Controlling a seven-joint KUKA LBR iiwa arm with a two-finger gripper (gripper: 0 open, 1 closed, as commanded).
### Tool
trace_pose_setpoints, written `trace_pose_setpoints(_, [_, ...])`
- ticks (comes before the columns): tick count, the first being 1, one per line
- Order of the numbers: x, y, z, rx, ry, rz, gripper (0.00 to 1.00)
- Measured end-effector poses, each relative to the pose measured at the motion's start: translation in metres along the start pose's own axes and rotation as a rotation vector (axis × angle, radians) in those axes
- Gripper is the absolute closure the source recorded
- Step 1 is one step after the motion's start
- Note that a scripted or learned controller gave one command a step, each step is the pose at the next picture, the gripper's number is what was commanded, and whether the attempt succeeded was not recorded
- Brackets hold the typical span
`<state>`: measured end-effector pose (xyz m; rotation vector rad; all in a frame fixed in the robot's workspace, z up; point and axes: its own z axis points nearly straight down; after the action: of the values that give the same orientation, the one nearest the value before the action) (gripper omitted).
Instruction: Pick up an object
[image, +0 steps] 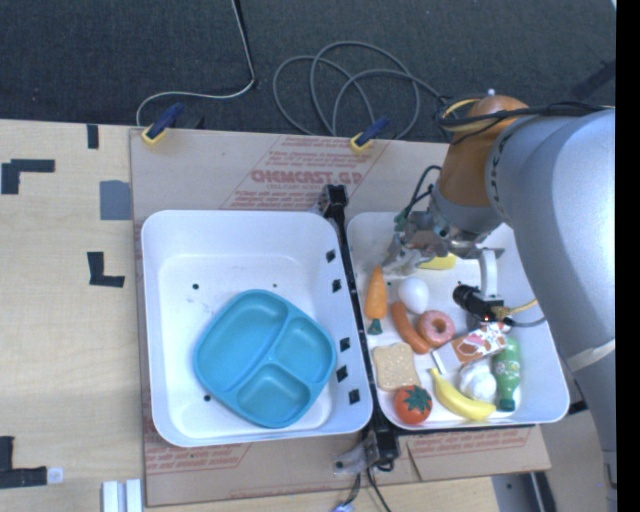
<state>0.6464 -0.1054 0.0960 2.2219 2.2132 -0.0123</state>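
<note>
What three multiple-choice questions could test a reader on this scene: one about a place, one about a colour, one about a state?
1. Where does the blue plate lie?
A. left bin
B. right bin
C. on the cardboard

2. What colour is the banana?
A. green
B. yellow
C. red

3. How does the gripper stand?
A. low over the right bin's far end
B. over the plate
C. outside both bins

Key: 1 A, the plate rests inside the left bin. 2 B, the banana beside the tomato is yellow. 3 A, it hangs by the carrot and egg.

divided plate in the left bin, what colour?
Light blue; the divided plate shows plainly in the camera view, lying in the left bin.
</note>
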Motion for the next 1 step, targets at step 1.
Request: trace_pose_setpoints(1, [0.0001, -0.0003, 0.0007, 0.001, -0.001, -0.001, 0.0])
